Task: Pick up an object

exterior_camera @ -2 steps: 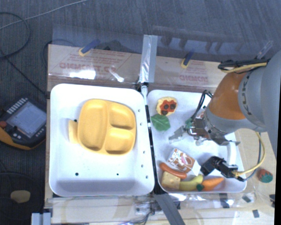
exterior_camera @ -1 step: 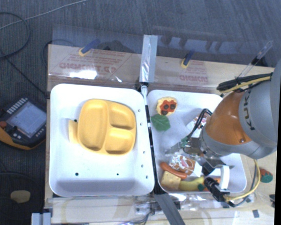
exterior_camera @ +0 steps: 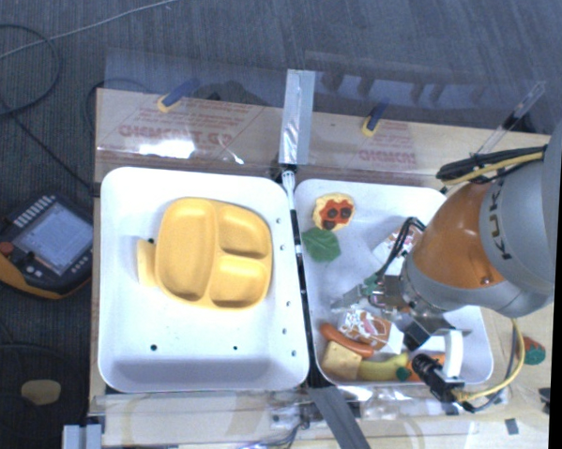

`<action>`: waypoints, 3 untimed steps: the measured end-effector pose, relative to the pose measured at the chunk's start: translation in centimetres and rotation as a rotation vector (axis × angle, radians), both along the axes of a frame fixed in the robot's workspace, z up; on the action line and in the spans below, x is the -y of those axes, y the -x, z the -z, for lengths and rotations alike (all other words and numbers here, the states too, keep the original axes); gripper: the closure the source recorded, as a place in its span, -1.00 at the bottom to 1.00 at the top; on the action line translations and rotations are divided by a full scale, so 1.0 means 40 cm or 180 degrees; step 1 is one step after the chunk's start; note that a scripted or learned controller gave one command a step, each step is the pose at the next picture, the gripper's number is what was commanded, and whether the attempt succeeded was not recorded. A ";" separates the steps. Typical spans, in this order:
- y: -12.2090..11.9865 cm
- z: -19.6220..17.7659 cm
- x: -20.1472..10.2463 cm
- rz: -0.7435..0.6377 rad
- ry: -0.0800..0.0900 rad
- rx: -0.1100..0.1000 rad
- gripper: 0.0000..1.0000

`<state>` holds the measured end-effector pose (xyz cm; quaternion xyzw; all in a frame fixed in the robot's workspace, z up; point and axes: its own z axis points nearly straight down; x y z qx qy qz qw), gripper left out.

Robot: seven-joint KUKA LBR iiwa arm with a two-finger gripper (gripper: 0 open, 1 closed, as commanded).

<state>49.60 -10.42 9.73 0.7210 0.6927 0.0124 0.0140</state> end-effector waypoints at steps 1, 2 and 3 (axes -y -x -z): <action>0.010 0.017 -0.027 0.0078 -0.0009 -0.0054 -1.00; 0.009 -0.007 -0.027 0.0077 -0.0011 -0.0056 1.00; -0.143 -0.213 -0.174 0.0277 -0.0003 -0.0129 1.00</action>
